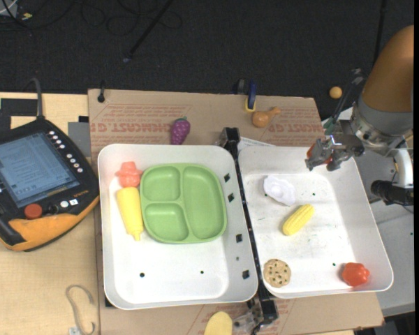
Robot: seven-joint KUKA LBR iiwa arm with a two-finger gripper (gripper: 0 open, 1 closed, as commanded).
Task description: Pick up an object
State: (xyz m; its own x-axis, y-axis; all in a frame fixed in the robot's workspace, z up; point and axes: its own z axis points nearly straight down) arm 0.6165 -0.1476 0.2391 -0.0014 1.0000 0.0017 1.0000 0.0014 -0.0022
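Observation:
My gripper (324, 155) hangs over the far right corner of the right bin (377, 236), above and to the right of a white crumpled object (279, 189). Nothing shows in its grasp. A yellow corn cob (297, 219) lies mid-bin, just below the white object. A round cookie (276, 273) rests at the near left corner, and a red tomato-like piece (355, 274) sits at the near right corner. The left bin (167, 285) holds a green divided plate (183, 203), a yellow bottle (130, 211) and a pinkish-orange piece (128, 174).
On the cardboard behind the bins lie purple grapes (180, 130) and an orange pear-shaped toy (264, 116). A yellow object (218, 323) lies in front of the bins. A control pendant (35, 180) sits on the bench at left.

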